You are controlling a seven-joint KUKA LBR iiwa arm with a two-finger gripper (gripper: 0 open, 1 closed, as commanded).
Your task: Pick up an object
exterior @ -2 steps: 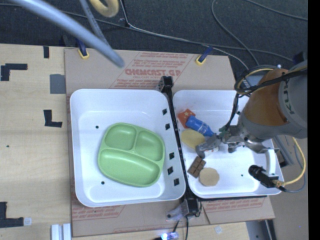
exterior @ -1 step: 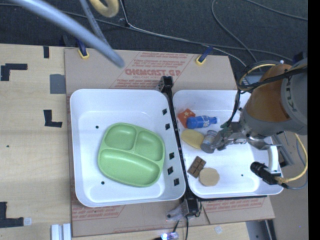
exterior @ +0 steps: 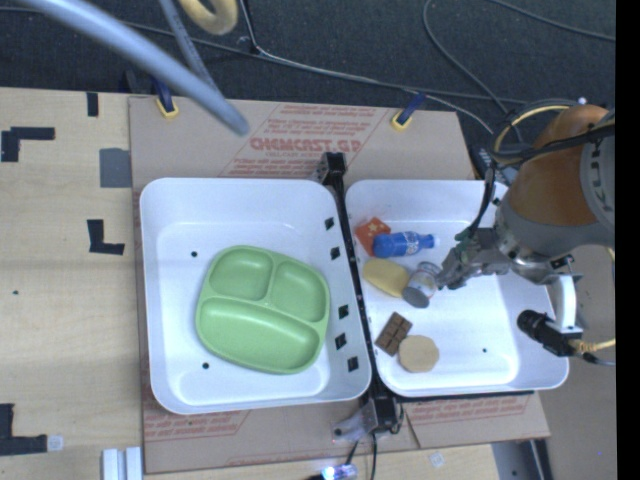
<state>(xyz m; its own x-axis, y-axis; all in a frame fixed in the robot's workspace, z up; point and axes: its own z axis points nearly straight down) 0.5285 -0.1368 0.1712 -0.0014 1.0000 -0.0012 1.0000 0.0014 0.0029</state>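
The right bin (exterior: 500, 363) holds several small objects: a blue bottle (exterior: 403, 242), an orange-red packet (exterior: 371, 232), a pale yellow piece (exterior: 387, 276), a brown block (exterior: 393, 333) and a tan round disc (exterior: 419, 353). A grey cylinder (exterior: 420, 285) lies at the yellow piece's right end. My gripper (exterior: 447, 273) reaches in from the right, low over the bin, with its tip right beside the grey cylinder. The arm's grey wrist and orange band (exterior: 555, 183) sit over the bin's right side.
The left bin (exterior: 160, 218) carries a green compartment plate (exterior: 263, 308). A black divider (exterior: 345, 288) runs between the bins. Cables trail across the dark floor at the back, and a grey pole (exterior: 130, 38) crosses the upper left.
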